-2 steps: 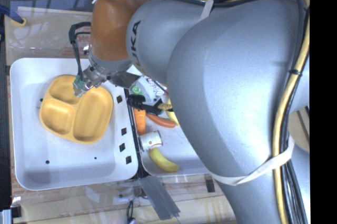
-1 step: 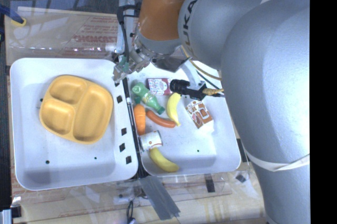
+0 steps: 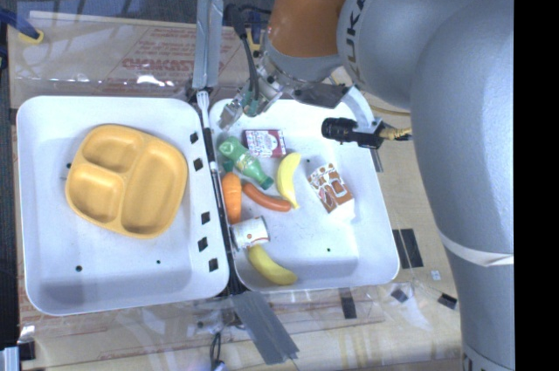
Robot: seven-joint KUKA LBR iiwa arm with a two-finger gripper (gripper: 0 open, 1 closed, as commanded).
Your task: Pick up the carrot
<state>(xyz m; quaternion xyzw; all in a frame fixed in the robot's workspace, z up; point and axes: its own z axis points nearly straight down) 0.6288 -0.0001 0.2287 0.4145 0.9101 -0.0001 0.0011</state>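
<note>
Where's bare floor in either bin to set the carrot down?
Left bin: open floor in front of the yellow plate and along its near-left corner. Right bin: a bare patch at the near right, between the snack pack and the lower banana. Crowded along the divider, where carrot, green bottle and cup cluster.

Two bins sit side by side on the table. The left bin [image 3: 44,273] holds a tray [image 3: 127,179]. In the right bin [image 3: 371,260], a carrot [image 3: 231,195] lies against the left wall, with a bottle [image 3: 243,161] just behind it and a cup [image 3: 251,231] in front. A sausage [image 3: 267,199] lies right of the carrot, touching a banana [image 3: 289,177]. Another banana [image 3: 270,265] lies nearest the front. A carton [image 3: 263,142] sits behind, a packet [image 3: 329,187] farthest right. The claw [image 3: 242,106] hangs over the back left corner.
</note>
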